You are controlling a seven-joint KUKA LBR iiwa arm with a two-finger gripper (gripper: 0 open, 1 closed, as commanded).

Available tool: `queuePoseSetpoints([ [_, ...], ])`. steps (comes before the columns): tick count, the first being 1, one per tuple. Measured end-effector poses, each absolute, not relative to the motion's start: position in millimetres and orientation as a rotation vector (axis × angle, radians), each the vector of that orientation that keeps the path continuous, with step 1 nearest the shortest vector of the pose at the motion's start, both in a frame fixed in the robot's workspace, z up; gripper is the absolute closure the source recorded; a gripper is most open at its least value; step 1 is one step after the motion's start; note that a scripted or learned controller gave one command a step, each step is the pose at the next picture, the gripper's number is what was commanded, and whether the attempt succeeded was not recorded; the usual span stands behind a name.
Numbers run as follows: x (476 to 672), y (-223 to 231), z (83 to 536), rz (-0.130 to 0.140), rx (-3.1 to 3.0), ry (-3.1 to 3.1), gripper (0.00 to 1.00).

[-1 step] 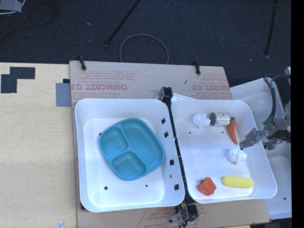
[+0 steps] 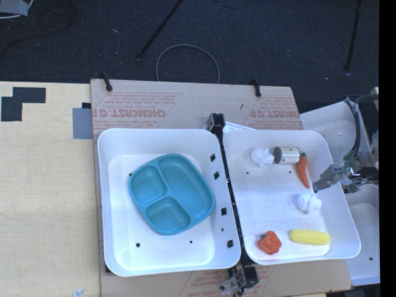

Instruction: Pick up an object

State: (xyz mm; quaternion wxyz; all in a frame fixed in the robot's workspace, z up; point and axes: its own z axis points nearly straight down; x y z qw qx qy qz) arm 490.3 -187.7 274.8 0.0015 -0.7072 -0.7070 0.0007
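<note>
Robotics lab bench: twin white bins (image 2: 111, 166) on cardboard sheet (image 2: 185, 107); toy food; cables on dark carpet (image 2: 185, 60)

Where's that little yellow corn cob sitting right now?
The yellow corn cob lies in the right bin, near its front edge, just right of the red pepper.

The arm reaches in low from the right, its tool (image 2: 323, 182) angled down-left.
</note>
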Motion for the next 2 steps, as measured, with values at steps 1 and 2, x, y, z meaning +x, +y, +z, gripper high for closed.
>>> queuePoseSetpoints([
  [1, 484.8, -194, 227, 0.006, -2.217, -2.215, 0.0],
  [2, 482.4, -197, 183, 0.005, -2.216, -2.216, 0.0],
])
